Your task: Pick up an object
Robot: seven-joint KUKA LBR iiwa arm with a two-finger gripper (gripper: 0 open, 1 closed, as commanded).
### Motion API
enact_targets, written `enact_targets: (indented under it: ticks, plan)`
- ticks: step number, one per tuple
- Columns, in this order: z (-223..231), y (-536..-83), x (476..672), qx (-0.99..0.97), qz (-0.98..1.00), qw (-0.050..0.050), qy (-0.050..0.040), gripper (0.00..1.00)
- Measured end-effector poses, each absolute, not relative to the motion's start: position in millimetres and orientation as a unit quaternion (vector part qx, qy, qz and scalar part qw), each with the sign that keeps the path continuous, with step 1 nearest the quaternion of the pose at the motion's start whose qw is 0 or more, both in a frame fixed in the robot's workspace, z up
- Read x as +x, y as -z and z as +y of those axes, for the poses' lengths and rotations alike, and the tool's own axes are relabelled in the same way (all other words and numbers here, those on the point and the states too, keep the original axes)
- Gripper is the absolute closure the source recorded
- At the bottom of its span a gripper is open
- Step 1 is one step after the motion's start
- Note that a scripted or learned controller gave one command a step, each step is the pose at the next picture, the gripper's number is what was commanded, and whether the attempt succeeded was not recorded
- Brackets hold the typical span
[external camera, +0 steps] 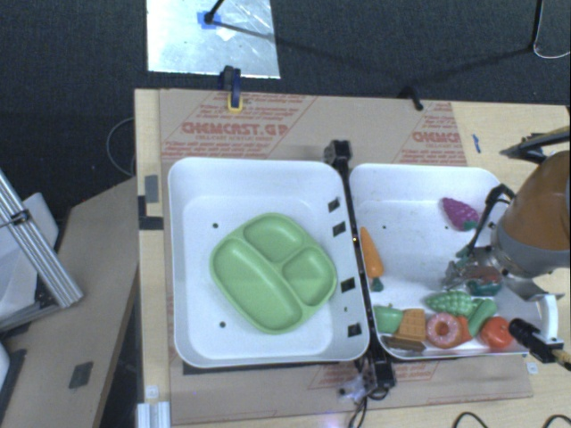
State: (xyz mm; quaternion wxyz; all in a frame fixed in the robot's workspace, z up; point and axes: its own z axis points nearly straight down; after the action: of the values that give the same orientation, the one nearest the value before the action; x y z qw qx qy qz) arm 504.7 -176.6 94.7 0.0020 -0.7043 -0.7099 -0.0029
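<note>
The right bin holds several toy foods. An orange carrot lies by its left wall and a purple grape bunch sits toward the back. Along the front wall lie a green piece, a tan waffle, a pink donut, a bumpy green vegetable and a red tomato. My gripper reaches down into the bin's right side, just above the bumpy green vegetable and beside a teal object. The arm's orange band covers the bin's right wall.
The left bin contains a light green divided plate. A black divider clip sits between the bins at the back. A metal sheet lies beyond the bench, and an aluminium frame stands at the left.
</note>
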Motion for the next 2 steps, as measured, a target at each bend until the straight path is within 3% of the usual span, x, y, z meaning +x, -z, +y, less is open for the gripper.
enact_targets:
  ticks: [2]
  plan:
    - [-173.5, -185.8, 498.9, -0.705, -0.709, -0.002, 0.0012, 1.0]
